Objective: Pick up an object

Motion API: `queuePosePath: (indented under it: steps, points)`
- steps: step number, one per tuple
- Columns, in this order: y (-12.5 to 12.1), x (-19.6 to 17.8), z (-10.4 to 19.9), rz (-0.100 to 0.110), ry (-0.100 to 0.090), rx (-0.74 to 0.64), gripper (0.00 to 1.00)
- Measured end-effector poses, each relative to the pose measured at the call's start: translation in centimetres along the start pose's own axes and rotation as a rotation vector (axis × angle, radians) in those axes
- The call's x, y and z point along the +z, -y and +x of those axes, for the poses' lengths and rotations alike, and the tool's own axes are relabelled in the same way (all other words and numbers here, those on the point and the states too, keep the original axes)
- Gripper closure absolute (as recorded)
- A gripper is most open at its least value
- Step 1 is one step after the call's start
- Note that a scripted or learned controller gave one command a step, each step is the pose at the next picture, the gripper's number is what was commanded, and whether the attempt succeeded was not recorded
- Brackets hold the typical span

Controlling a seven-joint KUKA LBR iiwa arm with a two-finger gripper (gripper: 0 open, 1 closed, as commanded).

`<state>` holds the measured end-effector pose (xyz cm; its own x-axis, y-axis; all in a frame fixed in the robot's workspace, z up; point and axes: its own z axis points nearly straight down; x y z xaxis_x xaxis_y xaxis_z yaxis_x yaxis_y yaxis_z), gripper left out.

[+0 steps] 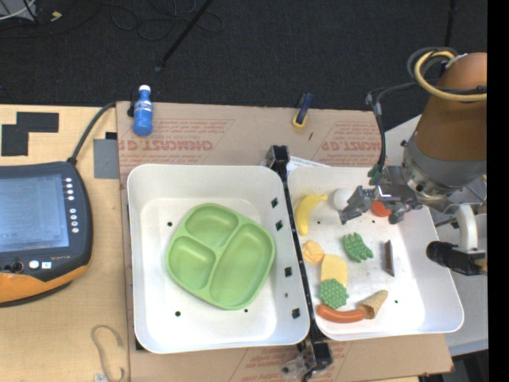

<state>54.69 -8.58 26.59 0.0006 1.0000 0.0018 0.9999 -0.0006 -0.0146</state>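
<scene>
**Pincer low over the right bin**

Far left of the pincer, a green plate (221, 255) lies in the left bin (151, 309). A banana (307, 211) lies just left of it. The pincer (367, 203) hangs over the right bin (433, 313); whether it is open or closed I cannot tell. Below it lies a green grape bunch (357, 247).

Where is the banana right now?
The banana lies in the right bin, at its upper left corner beside the divider between the bins, left of the gripper and above a small orange piece.
</scene>
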Motion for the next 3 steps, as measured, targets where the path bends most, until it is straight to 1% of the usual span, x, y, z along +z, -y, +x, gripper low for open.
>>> queuePosePath:
  steps: [1,2,3]
  points:
    - [-0.2,-0.6,0.0,-0.011,0.001,-0.001,0.00]
    - [0.8,4.6,-0.2,-0.005,0.000,-0.001,0.00]
    - [0.1,10.1,-0.7,-0.005,0.000,-0.001,0.00]
